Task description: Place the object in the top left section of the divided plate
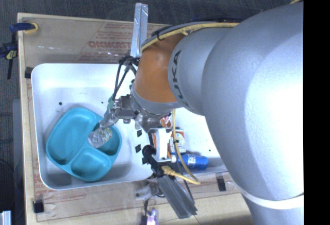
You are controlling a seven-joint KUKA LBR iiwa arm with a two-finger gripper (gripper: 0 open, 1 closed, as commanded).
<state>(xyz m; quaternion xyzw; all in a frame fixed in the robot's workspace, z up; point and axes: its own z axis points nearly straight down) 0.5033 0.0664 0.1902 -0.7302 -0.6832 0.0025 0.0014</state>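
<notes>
Grey arm (247,100) with orange band (157,74) fills right of frame, reaching left across bins. Gripper (105,128) poised over right-hand section of blue divided plate (67,141), fingers closed around a clear, glassy object (99,137) seated between them. Plate lying below and left of gripper in left white bin (46,85). Blue item (196,161) and orange-white packet (175,141) well right of gripper.

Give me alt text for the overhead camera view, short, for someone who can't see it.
A grey KUKA arm with an orange band reaches from the right over a blue divided plastic plate in the left white bin, its gripper above a clear, shiny object at the plate's right side.
</notes>
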